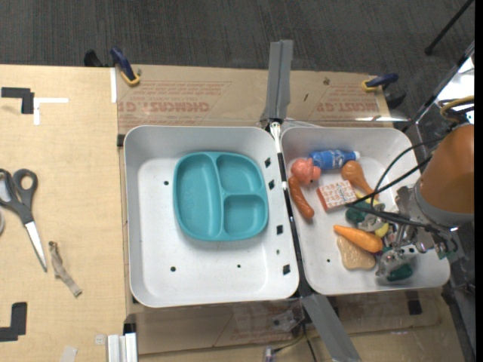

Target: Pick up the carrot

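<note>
An orange carrot [360, 238] lies tilted in the right bin [317, 270], resting partly on a tan cookie-shaped piece [355, 256]. My gripper [394, 253] hangs over the bin's front right corner, just right of the carrot's thick end, amid cables and small toys. Nothing orange shows between its parts. The arm's orange band [453, 173] rises at the right edge.
The right bin also holds a blue bottle [333, 157], a pink toy [305, 171], a sausage [301, 198], a drumstick [356, 176], a red-white box [336, 194] and green pieces [400, 273]. A teal divided plate [221, 195] sits in the left bin [151, 270]. Scissors [24, 206] lie far left.
</note>
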Motion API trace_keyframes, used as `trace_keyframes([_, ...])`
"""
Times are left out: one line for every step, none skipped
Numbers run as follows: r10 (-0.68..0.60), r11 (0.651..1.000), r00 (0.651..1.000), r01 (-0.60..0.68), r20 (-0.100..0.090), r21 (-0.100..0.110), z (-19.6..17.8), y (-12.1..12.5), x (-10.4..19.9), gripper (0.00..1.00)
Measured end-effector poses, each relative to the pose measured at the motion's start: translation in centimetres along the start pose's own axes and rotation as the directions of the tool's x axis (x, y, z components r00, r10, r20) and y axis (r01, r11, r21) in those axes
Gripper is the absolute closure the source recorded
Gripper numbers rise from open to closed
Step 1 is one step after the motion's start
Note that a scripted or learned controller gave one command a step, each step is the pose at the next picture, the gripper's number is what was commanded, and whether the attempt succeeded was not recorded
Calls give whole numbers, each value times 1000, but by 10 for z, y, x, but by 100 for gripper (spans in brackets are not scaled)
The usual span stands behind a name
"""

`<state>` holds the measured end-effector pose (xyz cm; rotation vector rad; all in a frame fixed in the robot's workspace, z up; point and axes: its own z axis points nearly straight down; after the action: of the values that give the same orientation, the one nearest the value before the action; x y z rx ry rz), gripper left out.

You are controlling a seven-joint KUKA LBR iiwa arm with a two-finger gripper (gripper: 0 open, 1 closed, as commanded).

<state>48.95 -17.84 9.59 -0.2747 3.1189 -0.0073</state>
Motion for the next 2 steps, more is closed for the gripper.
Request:
trace_keyframes([-176,984,984,176,2,-3,1,32,-64,0])
trace_keyframes([-208,978,978,208,0,-5,2,43,-139,0])
